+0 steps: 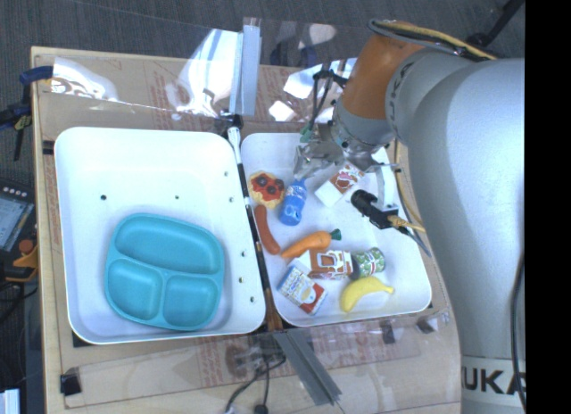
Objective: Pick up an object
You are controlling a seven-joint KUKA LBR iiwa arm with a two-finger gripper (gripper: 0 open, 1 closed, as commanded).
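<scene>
My gripper (pixel 312 161) hangs low over the far end of the right bin (pixel 412 265), close above a white packet (pixel 327 194) and a small red-and-white pack (pixel 347 178). Just in front of it and to its left stand a blue bottle (pixel 293 203) and a toy pizza slice (pixel 266 187). Further forward lie a red sausage (pixel 266 230), a carrot (pixel 310 244), a red-and-white box (pixel 332 263), a green can (pixel 369 262), a banana (pixel 364 293) and a small carton (pixel 301 287). Nothing visibly sits in the gripper.
The left bin (pixel 80 162) holds a turquoise divided plate (pixel 165 269). A ridge where the two bins meet (pixel 248 225) runs between them. The grey arm (pixel 464 180) covers the right side of the bench. Clear plastic and papers (pixel 214 69) lie behind the bins.
</scene>
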